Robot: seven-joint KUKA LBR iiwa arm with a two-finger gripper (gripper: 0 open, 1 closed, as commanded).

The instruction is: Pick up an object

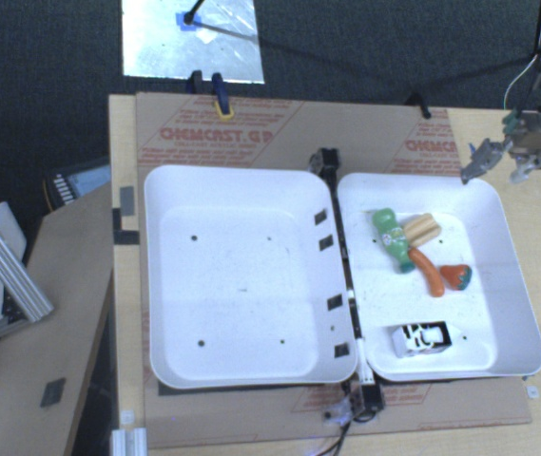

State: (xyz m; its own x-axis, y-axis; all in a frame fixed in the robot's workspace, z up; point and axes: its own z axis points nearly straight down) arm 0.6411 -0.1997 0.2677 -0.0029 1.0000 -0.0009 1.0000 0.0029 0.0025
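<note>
The right bin [512, 255] holds a green toy [390, 237], a tan block [418, 228], an orange carrot-shaped piece [427, 272] with a red-and-green piece [454, 275] beside it, and a black-and-white box [422, 338] near the front. My gripper [500, 162] hangs above the bin's far right corner, apart from all the objects. Its two fingers are spread with nothing between them.
The left bin [170, 198] lies beside the right one, joined by a black-clipped divider [337, 255]. Both rest on a cardboard sheet [251, 126]. A shiny metal plate [194, 27] lies beyond the bench, and an aluminium rail [4, 264] stands at the far left.
</note>
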